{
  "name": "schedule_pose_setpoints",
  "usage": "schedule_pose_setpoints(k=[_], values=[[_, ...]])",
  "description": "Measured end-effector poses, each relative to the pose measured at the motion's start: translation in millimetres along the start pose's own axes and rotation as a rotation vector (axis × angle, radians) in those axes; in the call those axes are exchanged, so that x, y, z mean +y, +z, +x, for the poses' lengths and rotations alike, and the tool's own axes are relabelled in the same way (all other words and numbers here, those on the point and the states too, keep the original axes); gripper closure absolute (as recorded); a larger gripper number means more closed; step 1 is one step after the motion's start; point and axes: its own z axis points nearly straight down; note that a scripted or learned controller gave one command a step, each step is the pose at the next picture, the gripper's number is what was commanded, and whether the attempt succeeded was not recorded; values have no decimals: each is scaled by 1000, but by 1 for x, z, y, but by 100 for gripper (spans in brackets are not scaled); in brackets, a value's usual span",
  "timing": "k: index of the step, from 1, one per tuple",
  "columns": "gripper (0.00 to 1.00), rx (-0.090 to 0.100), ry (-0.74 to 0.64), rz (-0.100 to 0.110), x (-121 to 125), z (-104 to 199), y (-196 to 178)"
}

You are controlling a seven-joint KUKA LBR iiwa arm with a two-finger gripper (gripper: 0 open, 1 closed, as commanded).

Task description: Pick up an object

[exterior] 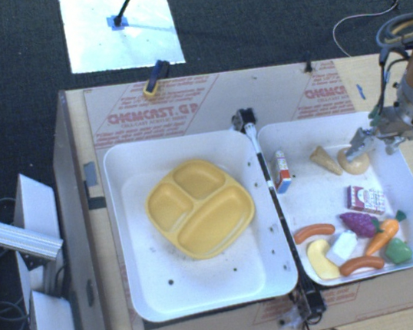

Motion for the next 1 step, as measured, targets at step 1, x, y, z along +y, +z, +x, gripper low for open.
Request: schedule_pose_setpoints(k=[1], values=[[0,-3,1,-8,-34,24,103]])
